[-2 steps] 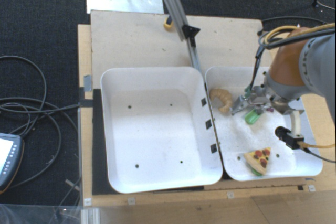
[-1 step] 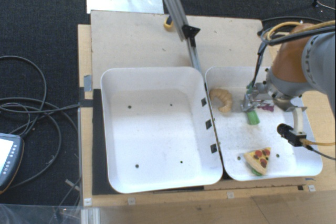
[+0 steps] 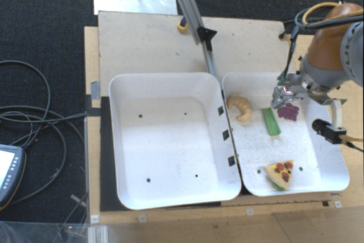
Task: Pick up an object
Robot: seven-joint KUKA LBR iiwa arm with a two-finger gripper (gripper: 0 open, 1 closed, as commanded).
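The gripper [image 3: 282,98] is hovering right of centre, its state impossible to tell, beside the purple toy [image 3: 288,111], which is looking light, rigid, best pinched across.

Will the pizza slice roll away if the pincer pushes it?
Probably not. The pizza slice lies flat on the right bin floor, so it would likely slide rather than roll. It looks like a small toy, so probably light and stiff, not floppy.

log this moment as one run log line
arm: over right bin | gripper: beside purple toy | grasp: unconfirmed | other items: croissant, green piece, pizza slice | left bin
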